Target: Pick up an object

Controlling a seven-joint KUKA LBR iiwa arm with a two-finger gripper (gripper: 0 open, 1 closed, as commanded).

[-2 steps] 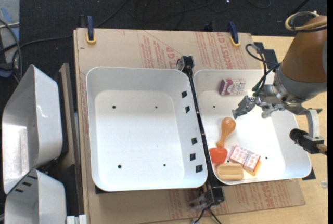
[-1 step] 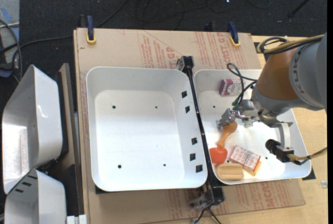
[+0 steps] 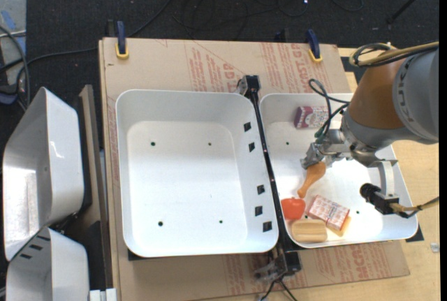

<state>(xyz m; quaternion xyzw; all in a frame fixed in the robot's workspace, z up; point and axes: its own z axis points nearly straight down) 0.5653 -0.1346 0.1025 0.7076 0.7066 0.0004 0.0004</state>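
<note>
Two shallow white bins are seen side by side on the bench: the left bin (image 3: pixel 188 167) bare, the right bin (image 3: pixel 353 233) holding the objects. The grey arm (image 3: pixel 391 107) is reached in over the right bin, its gripper (image 3: pixel 323 153) lowered onto the upper end of an orange carrot-shaped piece (image 3: pixel 311 179). Whether that piece is actually gripped, or how wide the tool stands, cannot be told. A pink-and-white packet (image 3: pixel 328 213), a tan block (image 3: pixel 309 230), a red piece (image 3: pixel 293 207) and a purple item (image 3: pixel 307 116) are left lying in the bin. No lift is judged complete; the pick appears mid-attempt.
</note>
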